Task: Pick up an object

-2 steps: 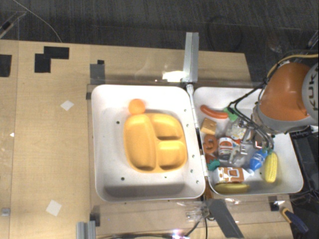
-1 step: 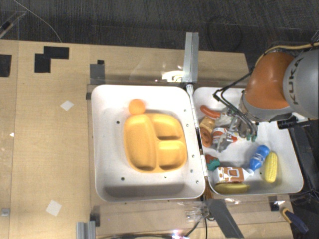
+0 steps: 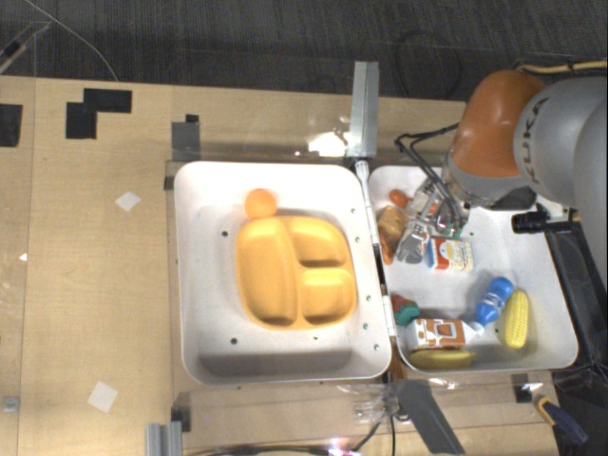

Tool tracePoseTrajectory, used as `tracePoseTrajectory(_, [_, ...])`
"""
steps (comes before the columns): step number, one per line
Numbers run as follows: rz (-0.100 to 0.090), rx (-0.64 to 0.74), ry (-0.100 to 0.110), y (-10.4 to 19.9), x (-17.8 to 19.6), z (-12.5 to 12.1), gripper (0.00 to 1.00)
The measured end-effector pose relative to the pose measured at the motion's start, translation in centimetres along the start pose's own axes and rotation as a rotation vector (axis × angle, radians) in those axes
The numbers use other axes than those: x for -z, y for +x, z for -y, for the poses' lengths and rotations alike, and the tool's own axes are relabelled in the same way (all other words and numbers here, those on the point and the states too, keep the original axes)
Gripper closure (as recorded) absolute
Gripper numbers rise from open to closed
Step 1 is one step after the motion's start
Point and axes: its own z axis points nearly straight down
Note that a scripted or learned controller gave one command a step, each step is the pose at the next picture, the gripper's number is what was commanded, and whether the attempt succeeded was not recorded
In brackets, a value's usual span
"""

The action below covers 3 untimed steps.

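Objects to pick: a jumble of small toy foods is seen in the right bin (image 3: 560, 297), none of them lifted off its floor.
Carton: a small white and red carton (image 3: 450, 254) lies near the middle of the right bin, just beside the gripper's tip.
Bread roll: a brown roll (image 3: 390, 224) rests by the bin's left wall, touching or almost touching the gripper.
Tomato: a small red-orange piece (image 3: 398, 199) sits in the bin's upper left corner.
Blue bottle: a blue bottle (image 3: 492, 300) lies tilted in the lower right part, next to a corn cob (image 3: 516, 318).
Front edge: a banana (image 3: 441, 357) is laid along the near wall, with a brown and white box (image 3: 438, 332) just behind it and a red and green piece (image 3: 406, 309) to their left.
Gripper: the gripper (image 3: 414, 245) is lowered into the left part of the right bin, between the roll and the carton; whether anything is gripped cannot be told.
Arm: the grey arm (image 3: 560, 131) with its orange band enters from the right, over the bin's upper edge.
Left bin: the left bin (image 3: 204, 283) carries a yellow divided tray (image 3: 290, 272) and an orange ball (image 3: 260, 202) touching the tray's far edge.
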Motion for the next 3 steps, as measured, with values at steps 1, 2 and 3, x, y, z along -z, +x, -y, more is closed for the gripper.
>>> tracePoseTrajectory(1, [-0.044,-0.296,0.019,-1.9,-0.6,-0.5,0.00])
tracePoseTrajectory(2, [-0.028,-0.292,0.019,-2.3,0.5,-0.4,1.00])
tracePoseTrajectory(3, [-0.001,-0.764,0.004,-0.2,9.3,-3.1,1.00])
